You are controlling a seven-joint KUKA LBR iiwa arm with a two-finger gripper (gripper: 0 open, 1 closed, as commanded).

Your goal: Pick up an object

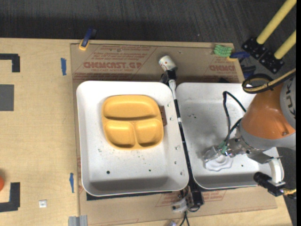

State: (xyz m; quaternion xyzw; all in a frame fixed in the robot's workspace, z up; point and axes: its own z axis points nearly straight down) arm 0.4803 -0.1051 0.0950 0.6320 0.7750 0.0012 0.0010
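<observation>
2 shallow white bins: left bin (pixel 89 140) holds yellow 3-compartment plastic tray (pixel 133 121), long axis left-right; end effector (pixel 215 154) low in right bin (pixel 202 102), finger state unclear.

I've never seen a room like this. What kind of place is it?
Probably a robot lab or workshop. A robot arm reaches over two white bins on a wooden bench marked with tape, and the left bin holds a yellow tray for practice.
</observation>
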